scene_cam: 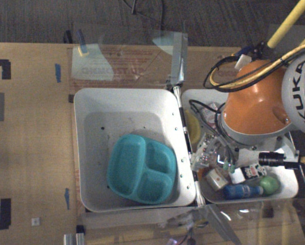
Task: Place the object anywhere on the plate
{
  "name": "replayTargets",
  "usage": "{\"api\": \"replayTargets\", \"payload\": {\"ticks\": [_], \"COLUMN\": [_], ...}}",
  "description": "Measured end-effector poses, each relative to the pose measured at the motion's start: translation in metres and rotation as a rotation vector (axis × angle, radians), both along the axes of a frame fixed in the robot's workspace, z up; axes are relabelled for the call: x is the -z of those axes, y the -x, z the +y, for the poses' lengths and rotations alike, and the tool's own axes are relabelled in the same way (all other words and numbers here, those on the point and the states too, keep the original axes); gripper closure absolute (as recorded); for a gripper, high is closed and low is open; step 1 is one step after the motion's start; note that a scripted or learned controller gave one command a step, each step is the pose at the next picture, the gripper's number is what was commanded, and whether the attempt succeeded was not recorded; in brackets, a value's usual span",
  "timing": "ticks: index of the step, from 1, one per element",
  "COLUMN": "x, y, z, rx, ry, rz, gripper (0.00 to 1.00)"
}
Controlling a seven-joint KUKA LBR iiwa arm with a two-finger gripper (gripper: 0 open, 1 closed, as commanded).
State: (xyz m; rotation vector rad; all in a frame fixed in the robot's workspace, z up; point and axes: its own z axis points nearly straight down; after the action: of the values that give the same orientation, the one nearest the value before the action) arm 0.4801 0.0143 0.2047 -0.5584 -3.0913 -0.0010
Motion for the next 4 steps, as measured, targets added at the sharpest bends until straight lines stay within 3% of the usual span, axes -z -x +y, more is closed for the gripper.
{"api": "replayTargets", "payload": {"ticks": [1,2,3,4], "x": [0.021,0.021,0.051,0.032], "y": [0.0,0.0,0.0,0.0], "z": [0.017,0.051,0.081,0.105], "rx": [-0.205,-0.072,-0.228,-0.098], "ry": [0.0,0.0,0.0,0.0], "rz": [0.001,-0.002,0.001,-0.003], "gripper": [1.0,1.0,1.0,1.0]}}
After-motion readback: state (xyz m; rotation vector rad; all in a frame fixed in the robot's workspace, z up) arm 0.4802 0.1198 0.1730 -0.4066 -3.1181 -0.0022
